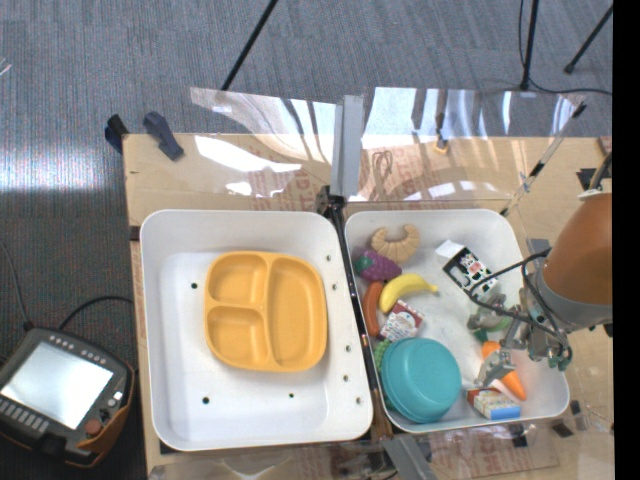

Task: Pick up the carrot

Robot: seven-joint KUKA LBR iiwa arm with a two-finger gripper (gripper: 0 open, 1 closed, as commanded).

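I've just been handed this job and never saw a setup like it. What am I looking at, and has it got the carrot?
One camera above the bench looks down at a slant. The grey and orange arm enters from the right; its gripper hangs over the right bin, right at the carrot. I cannot tell whether it holds it. That bin also has a teal bowl, banana, croissant and grapes. The left bin holds a yellow divided plate.

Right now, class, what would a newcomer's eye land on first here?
The bright yellow divided plate lies alone in the left bin. The right bin is crowded: a teal bowl near its front, a banana mid-bin. At its right edge the pincer hovers over the carrot.
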